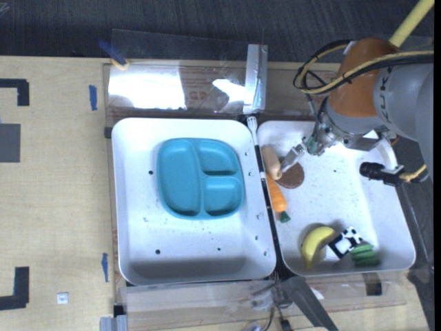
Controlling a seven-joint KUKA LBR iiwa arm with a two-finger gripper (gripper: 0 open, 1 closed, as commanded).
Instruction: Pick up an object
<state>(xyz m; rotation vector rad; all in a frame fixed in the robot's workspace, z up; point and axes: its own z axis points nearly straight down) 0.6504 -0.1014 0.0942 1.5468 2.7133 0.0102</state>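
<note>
The light wooden table [48, 205] carried two shallow white bins. The left white bin [131, 247] held a blue sectioned plastic tray [201, 178]. Right of that tray, the right white bin [386, 212] held the grey arm's end effector [296, 154]; whether it was spread or pressed together could not be told. Just right of the tray lay an orange plastic carrot [276, 196], long axis running up-down, green tip pointing toward the near rim. Further right sat a yellow banana [315, 243].
</note>
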